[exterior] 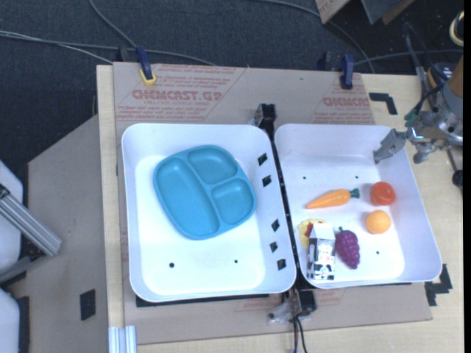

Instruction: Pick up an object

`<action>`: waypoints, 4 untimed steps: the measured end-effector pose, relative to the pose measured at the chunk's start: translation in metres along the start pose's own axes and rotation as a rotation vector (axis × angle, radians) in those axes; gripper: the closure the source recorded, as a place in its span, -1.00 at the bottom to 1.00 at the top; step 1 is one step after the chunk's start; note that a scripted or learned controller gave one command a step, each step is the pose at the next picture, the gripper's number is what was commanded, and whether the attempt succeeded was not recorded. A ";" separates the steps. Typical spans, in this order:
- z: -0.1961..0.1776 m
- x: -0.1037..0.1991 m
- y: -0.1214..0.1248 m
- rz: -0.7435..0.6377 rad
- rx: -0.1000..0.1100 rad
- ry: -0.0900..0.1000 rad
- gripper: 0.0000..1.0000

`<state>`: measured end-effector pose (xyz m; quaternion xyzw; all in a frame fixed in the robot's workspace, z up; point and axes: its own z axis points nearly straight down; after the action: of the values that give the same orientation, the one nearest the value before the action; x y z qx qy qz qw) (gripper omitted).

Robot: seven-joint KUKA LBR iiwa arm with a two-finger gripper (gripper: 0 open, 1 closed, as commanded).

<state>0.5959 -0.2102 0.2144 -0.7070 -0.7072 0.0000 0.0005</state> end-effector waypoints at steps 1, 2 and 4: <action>0.052 0.009 -0.008 0.000 0.006 0.002 -1.00; 0.103 0.016 -0.006 -0.002 -0.011 -0.007 -1.00; 0.118 0.017 -0.005 -0.001 -0.001 0.000 1.00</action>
<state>0.5907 -0.1932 0.0968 -0.7065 -0.7077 -0.0006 0.0000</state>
